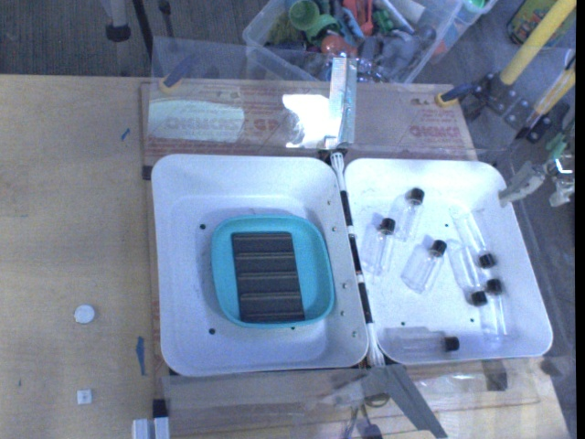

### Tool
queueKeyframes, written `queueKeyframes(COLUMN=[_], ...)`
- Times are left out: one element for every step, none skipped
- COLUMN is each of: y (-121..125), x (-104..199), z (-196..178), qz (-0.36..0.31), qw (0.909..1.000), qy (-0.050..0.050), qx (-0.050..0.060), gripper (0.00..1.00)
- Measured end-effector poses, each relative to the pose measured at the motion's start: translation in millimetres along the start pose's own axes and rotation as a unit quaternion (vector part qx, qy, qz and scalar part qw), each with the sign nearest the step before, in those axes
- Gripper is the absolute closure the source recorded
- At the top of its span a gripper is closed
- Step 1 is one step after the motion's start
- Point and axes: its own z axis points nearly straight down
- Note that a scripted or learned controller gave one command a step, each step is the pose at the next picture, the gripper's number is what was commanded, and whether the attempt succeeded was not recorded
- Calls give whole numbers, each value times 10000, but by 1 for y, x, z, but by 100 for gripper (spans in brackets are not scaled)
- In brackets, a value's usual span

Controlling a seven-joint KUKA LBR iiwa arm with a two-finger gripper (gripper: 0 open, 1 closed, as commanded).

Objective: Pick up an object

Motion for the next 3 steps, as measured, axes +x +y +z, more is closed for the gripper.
queueKeyframes(y=[5, 17, 7], x=[7, 8, 49], z=[184, 193, 194], qz=[1, -117, -43], qw=[10000, 9999, 10000], qy=[54, 74, 15], qx=[-29, -16, -9], gripper=[0, 0, 0])
